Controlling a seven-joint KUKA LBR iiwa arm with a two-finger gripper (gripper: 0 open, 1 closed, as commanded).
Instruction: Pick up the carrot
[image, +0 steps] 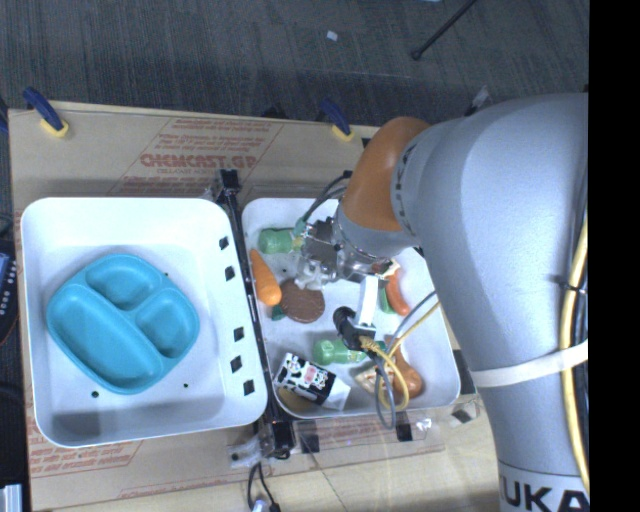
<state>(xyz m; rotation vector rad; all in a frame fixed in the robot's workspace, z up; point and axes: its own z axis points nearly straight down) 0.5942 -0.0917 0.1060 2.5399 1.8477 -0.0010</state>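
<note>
Light is even and fairly bright over the bench, and dimmer on the dark floor along the top. The white bins (130, 215) are close to overexposed, their walls nearly blending with their floors. A soft grey shadow lies inside the left bin along its near wall and below the blue tray (120, 320). The arm (500, 250) shows a broad, smooth sheen without hard glare. The picture is slightly soft and grainy; small items in the right bin are hard to resolve.
</note>
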